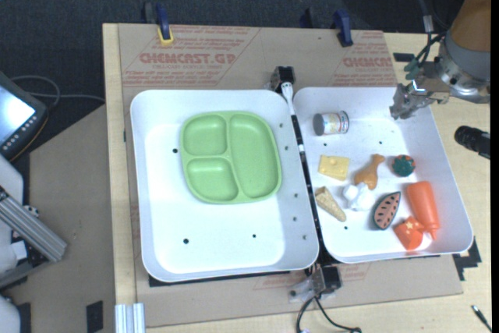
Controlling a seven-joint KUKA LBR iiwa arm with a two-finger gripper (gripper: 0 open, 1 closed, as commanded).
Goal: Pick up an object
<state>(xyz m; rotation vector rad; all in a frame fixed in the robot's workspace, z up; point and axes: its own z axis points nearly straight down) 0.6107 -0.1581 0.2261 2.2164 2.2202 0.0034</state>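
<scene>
- End effector point(407, 100) is hovering over the right bin's point(444, 238) far corner; its opening cannot be told.
- Small metal can point(331, 123) is lying nearest, toy foods clustering beyond.

— What lies in the right bin point(437, 144)?
— A jar point(331, 123) on its side, a cheese wedge point(334, 167), a drumstick point(370, 171), a carrot point(424, 205) and a watermelon slice point(386, 210), scattered close together.

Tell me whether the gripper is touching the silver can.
Apart. The camera view shows bare white bin floor between the gripper and the silver can.
</scene>
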